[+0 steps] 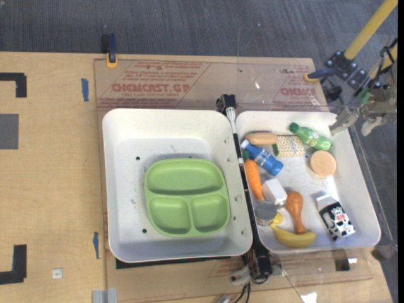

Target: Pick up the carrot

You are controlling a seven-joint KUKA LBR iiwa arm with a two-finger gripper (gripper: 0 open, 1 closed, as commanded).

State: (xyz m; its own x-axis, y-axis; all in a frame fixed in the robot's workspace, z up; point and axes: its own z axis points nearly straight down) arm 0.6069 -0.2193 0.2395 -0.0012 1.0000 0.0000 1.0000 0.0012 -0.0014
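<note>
Carrot [253, 178] lies well apart from pincer [355, 122], whose grip state is unclear.

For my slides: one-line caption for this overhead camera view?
Carrot lies among toy food in the right bin; gripper hovers at its far corner.

Two white bins [120, 131] sit side by side. One green tray [187, 196] has three compartments. The other bin holds one carrot [254, 178], one banana [293, 237], one drumstick [295, 208], one green bottle [310, 137], one blue bottle [263, 159], one milk carton [334, 218] and one round cookie [323, 163].
</note>
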